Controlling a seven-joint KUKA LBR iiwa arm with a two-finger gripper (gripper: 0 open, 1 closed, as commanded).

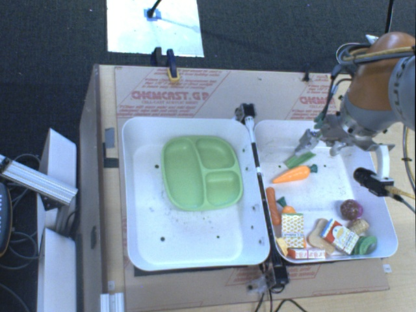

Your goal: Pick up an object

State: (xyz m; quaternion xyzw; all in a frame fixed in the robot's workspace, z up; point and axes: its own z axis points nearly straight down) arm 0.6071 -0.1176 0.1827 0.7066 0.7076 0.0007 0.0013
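While the grey arm (383,77) reaches in from the right edge of the frame, we see its gripper (320,143) hanging over the upper part of the right bin (286,130). Its two fingers stand spread apart, one tip near a small green piece (300,160) and the other further right, and nothing sits between them.

Just below the gripper lies a toy carrot (292,174), its orange body pointing left and its green stub to the right, close to the fingers yet apart from them. Lower in the same bin we find a heap of play food: a second carrot (272,206) along the left wall, a yellow patterned box (292,227), a red and white carton (339,235), a dark purple ball (351,208) and a green round piece (368,244) in the lower right corner.

At the centre of the frame the left bin (146,239) holds a pale green divided plate (201,172), lying flat in its upper half.
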